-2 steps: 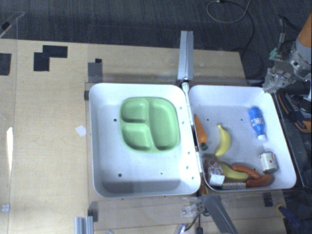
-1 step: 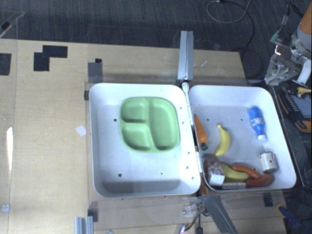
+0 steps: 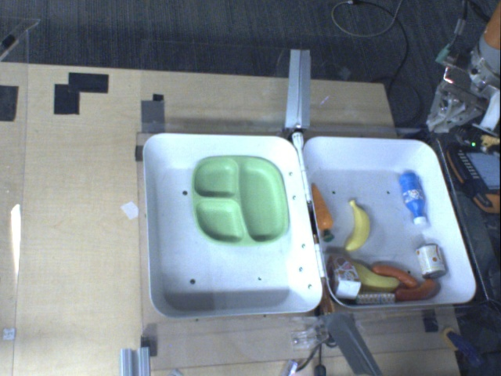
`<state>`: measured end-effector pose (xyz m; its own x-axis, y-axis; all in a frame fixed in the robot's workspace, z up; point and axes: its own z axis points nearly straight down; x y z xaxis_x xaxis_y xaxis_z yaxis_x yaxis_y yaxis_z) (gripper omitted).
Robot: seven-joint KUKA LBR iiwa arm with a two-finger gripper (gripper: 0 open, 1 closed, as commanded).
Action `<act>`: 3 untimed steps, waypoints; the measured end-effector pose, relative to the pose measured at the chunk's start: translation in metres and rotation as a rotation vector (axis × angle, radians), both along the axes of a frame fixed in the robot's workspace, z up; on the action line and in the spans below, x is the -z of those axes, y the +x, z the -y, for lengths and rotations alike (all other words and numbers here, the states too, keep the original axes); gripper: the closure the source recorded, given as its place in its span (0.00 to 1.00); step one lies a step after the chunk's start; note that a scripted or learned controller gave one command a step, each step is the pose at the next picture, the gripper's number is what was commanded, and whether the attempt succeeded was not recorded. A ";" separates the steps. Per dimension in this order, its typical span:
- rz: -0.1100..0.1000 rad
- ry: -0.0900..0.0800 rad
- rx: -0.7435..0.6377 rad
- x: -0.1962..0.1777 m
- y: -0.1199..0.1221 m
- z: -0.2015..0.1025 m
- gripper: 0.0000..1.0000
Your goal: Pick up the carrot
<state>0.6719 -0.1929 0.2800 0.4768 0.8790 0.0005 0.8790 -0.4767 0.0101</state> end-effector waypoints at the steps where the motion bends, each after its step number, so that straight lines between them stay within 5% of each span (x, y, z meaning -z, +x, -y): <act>1: -0.004 0.006 0.409 0.004 -0.002 0.001 1.00; 3: 0.004 0.003 0.388 -0.019 0.001 -0.003 1.00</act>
<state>0.6732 -0.1899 0.2992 0.7741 0.6331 0.0051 0.6330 -0.7741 0.0110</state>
